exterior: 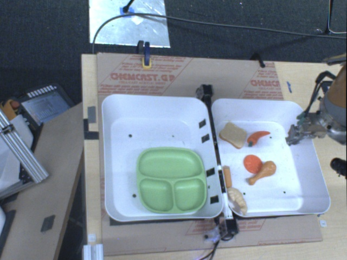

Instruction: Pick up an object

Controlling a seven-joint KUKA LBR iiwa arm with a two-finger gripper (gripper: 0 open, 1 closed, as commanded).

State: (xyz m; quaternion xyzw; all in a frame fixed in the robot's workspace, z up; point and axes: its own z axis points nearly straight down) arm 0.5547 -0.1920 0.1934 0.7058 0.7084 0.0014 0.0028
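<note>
Gripper (293,134) sits at the right bin's (309,199) right wall, high side; open or closed cannot be told. Nothing seen in it. Candidate objects lie to its left in that bin: chili pepper (258,137) nearest, long axis running roughly toward the gripper, slightly tilted; bread slice (233,135) just beyond; tomato slice (252,162) and drumstick (263,171) lower-left. Green divided plate (171,179) is in the left bin, well apart.
</note>
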